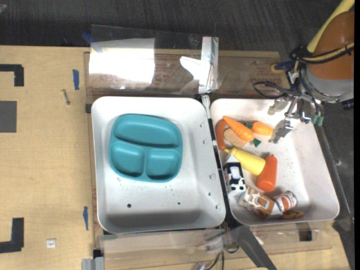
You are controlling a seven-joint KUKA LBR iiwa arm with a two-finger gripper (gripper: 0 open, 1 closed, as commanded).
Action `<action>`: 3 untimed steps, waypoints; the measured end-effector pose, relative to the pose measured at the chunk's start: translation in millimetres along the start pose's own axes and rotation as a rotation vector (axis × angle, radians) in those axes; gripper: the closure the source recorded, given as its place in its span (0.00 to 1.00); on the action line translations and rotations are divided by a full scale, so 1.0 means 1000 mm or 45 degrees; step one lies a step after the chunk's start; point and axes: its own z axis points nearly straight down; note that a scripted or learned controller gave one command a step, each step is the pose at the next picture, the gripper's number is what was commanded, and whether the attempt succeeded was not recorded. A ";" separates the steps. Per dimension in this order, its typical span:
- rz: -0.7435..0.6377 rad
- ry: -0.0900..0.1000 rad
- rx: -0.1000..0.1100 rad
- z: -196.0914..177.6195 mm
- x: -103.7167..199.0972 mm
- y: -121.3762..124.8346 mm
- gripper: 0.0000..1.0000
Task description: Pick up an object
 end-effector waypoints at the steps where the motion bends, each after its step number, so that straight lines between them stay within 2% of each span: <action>1: 0.178 -0.012 -0.001 0.077 0.051 -0.001 0.00; 2: 0.182 -0.019 -0.002 0.076 0.042 0.057 0.00; 3: 0.114 -0.014 0.000 0.076 0.103 0.025 0.00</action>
